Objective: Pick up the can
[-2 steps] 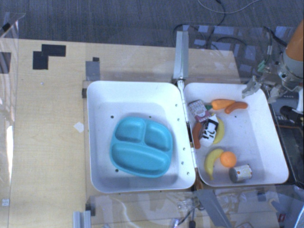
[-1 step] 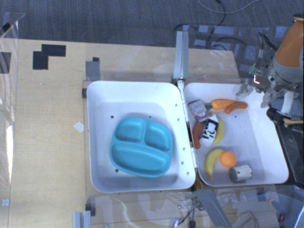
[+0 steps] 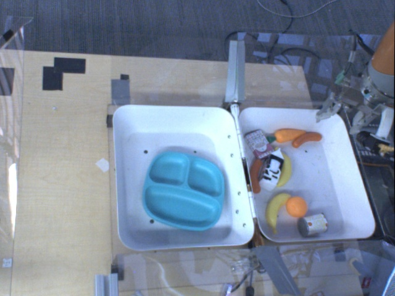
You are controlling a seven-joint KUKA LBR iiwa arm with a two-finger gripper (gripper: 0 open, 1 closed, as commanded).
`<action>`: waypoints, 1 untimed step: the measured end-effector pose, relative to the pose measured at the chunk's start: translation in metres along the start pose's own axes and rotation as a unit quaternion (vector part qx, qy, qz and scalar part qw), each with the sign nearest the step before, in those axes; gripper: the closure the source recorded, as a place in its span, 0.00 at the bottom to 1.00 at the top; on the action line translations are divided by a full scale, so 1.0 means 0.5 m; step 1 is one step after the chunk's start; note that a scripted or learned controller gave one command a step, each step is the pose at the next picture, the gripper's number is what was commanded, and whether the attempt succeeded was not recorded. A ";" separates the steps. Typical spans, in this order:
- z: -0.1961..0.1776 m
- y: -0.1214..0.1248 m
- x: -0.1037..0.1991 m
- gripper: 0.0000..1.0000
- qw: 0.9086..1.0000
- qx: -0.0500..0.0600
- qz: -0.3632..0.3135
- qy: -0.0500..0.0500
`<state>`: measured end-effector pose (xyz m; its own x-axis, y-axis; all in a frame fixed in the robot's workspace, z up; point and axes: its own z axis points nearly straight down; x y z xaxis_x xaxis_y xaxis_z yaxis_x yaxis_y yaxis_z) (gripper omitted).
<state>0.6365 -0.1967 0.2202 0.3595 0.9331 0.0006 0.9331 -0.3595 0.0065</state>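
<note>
Looking down from above the bench [image 3: 55, 184] at a slant, from the near edge toward the far carpeted floor [image 3: 154, 11]. Framing both white bins side by side, left bin [image 3: 123, 165] and right bin [image 3: 345, 184], from moderate height. Catching the arm [image 3: 379, 79] entering at upper right.

Even, bright, diffuse light falls from overhead. The white bins [image 3: 176, 119] are close to washed out, with soft grey shadows along their inner walls and under the blue tray [image 3: 184, 190]. Faint glare streaks a clear panel toward 9 o'clock. Overall focus is slightly soft.
</note>
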 end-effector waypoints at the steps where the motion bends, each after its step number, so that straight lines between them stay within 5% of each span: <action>1: 0.043 -0.051 0.129 0.00 0.998 0.002 0.061 0.001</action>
<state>0.6362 -0.1274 0.1985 0.4700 0.8827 0.0026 0.8827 -0.4700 0.0027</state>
